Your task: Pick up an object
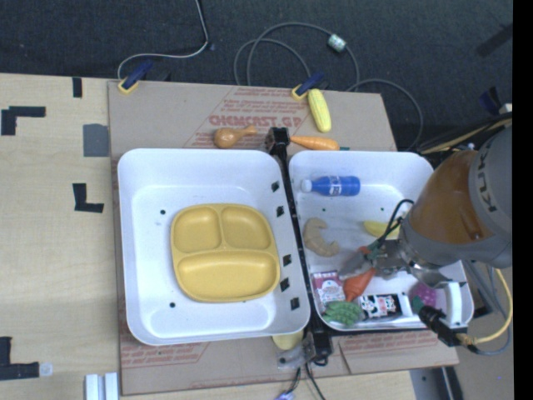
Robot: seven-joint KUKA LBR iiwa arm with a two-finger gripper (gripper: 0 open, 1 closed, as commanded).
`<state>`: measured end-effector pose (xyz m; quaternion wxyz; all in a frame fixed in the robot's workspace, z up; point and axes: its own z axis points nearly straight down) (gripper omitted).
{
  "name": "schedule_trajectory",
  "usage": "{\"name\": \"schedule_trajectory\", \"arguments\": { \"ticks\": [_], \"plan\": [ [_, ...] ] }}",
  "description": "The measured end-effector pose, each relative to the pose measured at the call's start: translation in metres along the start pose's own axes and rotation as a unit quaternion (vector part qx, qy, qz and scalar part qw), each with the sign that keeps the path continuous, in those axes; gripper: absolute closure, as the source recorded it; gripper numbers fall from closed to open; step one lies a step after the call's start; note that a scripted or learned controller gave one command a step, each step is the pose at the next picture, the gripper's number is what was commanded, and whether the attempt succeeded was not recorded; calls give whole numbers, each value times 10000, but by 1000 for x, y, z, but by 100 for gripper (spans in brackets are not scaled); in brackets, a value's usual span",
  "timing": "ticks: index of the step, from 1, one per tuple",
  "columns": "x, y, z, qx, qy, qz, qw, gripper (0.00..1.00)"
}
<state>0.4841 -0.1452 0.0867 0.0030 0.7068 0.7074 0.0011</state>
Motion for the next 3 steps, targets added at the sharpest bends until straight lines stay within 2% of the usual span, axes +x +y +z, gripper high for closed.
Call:
{"name": "schedule_trajectory", "arguments": {
  "ticks": [1, 2, 3],
  "plan": [
    [17, 0, -2, -51, -159, 79, 9998, 0],
    [25, 1, 0, 4, 3, 3, 10000, 0],
    [24, 2, -10, -8, -14, 6, 10000, 100]
  ]
}}
